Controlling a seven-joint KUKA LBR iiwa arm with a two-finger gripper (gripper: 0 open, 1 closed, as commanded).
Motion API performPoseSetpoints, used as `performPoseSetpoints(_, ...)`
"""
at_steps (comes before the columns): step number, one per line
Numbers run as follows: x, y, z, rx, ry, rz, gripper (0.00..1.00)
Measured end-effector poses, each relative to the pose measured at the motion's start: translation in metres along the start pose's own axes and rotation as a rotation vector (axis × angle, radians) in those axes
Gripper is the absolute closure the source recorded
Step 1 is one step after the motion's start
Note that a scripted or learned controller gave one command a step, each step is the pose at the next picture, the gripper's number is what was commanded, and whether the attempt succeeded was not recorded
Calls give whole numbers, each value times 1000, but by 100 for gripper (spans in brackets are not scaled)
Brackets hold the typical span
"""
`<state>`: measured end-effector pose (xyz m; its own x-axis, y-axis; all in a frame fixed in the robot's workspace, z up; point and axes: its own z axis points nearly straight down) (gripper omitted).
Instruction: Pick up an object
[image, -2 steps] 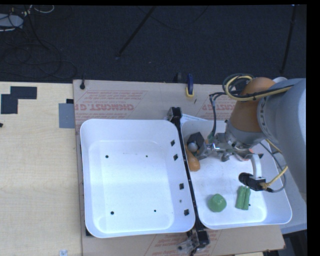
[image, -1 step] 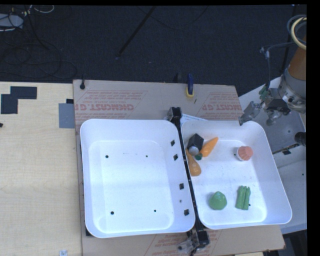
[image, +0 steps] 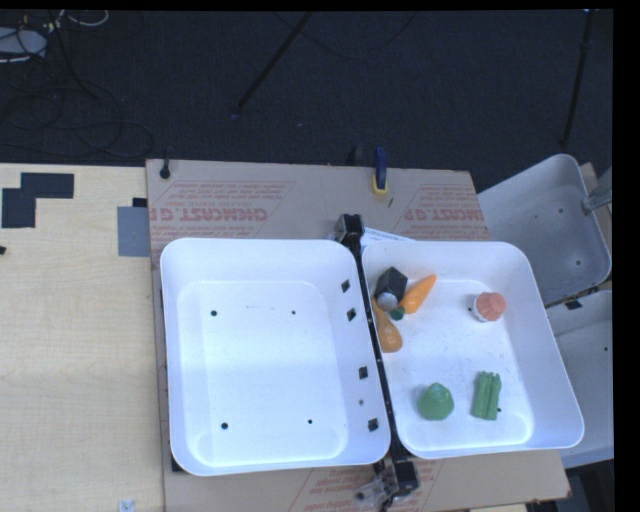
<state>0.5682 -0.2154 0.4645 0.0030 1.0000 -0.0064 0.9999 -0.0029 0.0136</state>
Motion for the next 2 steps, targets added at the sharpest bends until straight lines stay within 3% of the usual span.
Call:
performPoseSetpoints(1,3,-85,-80,8,4,0,0)
performPoseSetpoints(2,5,-80,-84,18,6,-7,100)
